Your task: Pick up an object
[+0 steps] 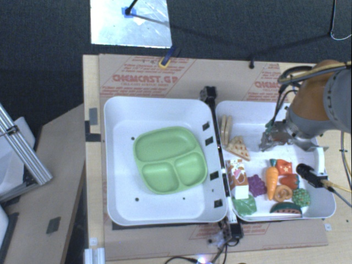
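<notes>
My gripper hangs low over the upper middle of the right bin, above bare white floor. A tan waffle wedge lies just to its left. An orange carrot and a red piece lie just below it. Further down are purple grapes, a printed carton, an orange slice, a green ball and a watermelon slice. Nothing is seen in the gripper's hold.
Pale wooden sticks lean at the right bin's left wall. A green leafy piece lies at its lower left. The left bin holds a green divided plate. The grey arm comes in from the right.
</notes>
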You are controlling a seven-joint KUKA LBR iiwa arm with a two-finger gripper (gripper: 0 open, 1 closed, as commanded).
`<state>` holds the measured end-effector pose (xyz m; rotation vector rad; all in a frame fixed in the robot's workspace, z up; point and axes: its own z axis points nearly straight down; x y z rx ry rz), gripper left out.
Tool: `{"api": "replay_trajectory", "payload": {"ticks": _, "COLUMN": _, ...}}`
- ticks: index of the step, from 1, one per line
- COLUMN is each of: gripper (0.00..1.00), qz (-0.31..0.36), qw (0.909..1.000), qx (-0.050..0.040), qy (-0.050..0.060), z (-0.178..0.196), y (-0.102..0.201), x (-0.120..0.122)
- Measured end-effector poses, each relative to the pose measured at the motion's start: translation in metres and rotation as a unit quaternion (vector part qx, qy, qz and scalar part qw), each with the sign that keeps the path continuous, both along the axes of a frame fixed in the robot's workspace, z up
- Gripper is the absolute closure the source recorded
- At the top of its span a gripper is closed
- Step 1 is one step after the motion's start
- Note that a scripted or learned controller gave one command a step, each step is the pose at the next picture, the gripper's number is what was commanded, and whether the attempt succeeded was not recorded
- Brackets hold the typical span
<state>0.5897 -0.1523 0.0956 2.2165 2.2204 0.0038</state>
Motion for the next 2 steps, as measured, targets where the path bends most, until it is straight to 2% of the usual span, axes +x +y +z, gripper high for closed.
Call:
{"api": "replay_trajectory", "payload": {"ticks": 1, "gripper": 1.00, "qz": 0.002, "qw": 1.0000, "qx": 0.0001, "qy": -0.001, "z": 0.047, "y": 0.005, "x": 0.008}}
{"api": "replay_trajectory", "payload": {"ticks": 2, "gripper": 1.00, "qz": 0.002, "qw": 1.0000, "qx": -0.0003, "qy": -0.001, "z": 0.112, "y": 0.003, "x": 0.011}}
